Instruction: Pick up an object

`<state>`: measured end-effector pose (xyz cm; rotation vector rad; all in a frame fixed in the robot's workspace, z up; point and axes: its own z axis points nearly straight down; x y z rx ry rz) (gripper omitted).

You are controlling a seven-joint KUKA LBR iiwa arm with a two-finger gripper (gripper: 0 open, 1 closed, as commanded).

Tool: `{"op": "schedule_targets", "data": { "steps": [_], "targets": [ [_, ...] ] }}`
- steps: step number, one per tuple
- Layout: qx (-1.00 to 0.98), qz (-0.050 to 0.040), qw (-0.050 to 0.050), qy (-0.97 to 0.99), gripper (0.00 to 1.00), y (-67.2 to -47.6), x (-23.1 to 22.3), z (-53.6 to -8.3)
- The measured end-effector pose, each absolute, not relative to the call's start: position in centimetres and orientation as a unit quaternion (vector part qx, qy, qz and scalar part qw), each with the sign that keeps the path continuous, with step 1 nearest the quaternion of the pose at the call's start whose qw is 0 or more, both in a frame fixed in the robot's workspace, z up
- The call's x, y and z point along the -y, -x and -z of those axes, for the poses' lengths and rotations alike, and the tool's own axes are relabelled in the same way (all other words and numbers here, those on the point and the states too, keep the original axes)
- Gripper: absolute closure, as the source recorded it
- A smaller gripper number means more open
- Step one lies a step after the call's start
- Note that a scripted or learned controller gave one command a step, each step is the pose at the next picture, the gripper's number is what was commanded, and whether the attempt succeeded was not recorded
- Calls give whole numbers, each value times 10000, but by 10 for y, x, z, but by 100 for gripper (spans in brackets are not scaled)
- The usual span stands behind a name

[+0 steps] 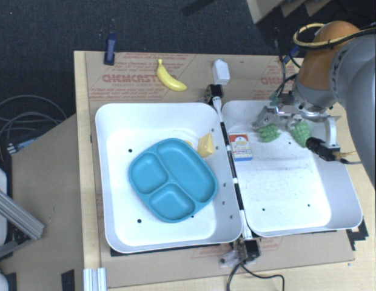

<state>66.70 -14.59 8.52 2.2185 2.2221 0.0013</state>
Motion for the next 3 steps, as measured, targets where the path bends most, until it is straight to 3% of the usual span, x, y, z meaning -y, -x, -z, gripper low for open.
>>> {"op": "schedule_targets", "data": {
  "steps": [1, 2, 3],
  "targets": [
    [-7081, -7, 24, -7061, 100, -668, 146, -96],
    [-7078, -6, 0, -7064, 100, -616, 84, -186],
    [-7076, 3, -12, -7066, 100, -579, 28, -200]
  ]
}}
